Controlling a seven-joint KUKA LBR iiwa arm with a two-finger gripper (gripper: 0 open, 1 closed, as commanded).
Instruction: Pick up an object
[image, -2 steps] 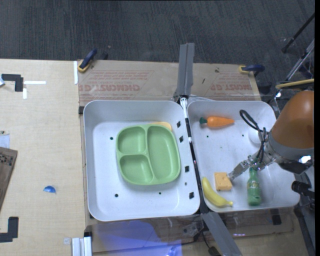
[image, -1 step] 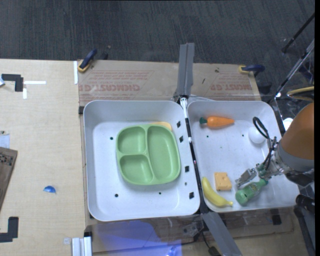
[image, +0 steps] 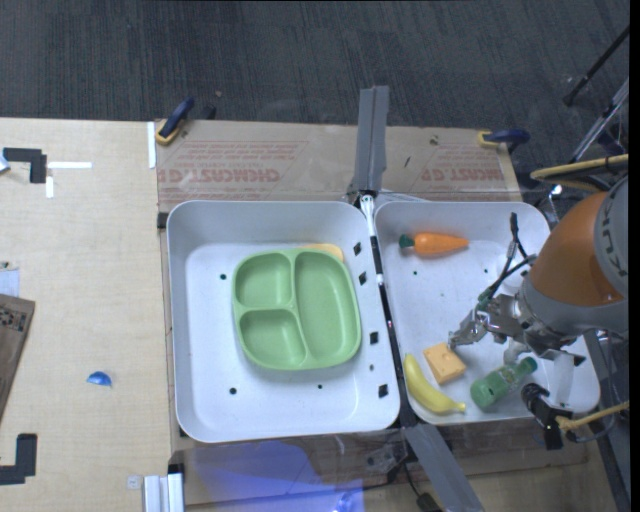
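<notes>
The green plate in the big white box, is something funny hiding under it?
Yes. A yellow thing peeks out from behind the far edge of the green plate in the left bin. Most of it is hidden, so I can't tell what it is. Otherwise, nothing looks spilled or broken.

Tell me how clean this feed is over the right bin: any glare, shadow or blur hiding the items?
Camera view: lighting is even and soft, no hard glare on the right bin; carrot, cheese wedge, banana and green bottle read clearly. The hand is small and cluttered with cables, so its detail is hard to make out. A bluish reflection sits below the left bin.
</notes>
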